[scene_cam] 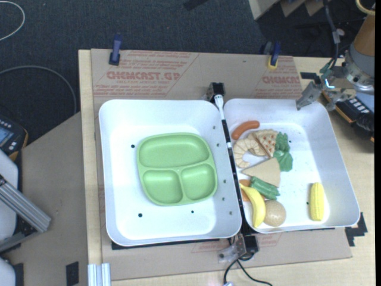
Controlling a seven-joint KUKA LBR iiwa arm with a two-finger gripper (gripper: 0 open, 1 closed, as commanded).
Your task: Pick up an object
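Note:
The right bin [333, 154] holds toy food. An orange sausage [246, 128] lies at its far left, with waffle-like crackers [262, 142] and a green leafy piece [283, 152] beside it. A pale cheese wedge [265, 172], a green pod [262, 187], a yellow banana [256, 204] and a tan round ball [275, 214] crowd the near left. A corn cob [317, 201] lies alone at the near right. My gripper [317, 98] hangs over the bin's far right corner, open, with nothing between its fingers, well away from the food.
A green divided plate [176, 167] sits in the left bin [116, 159]. Blue and yellow clamps [115, 49] hold the cardboard sheet at the back. A black hinge strip [226, 142] runs between the bins. Bare white floor lies between the corn and the food pile.

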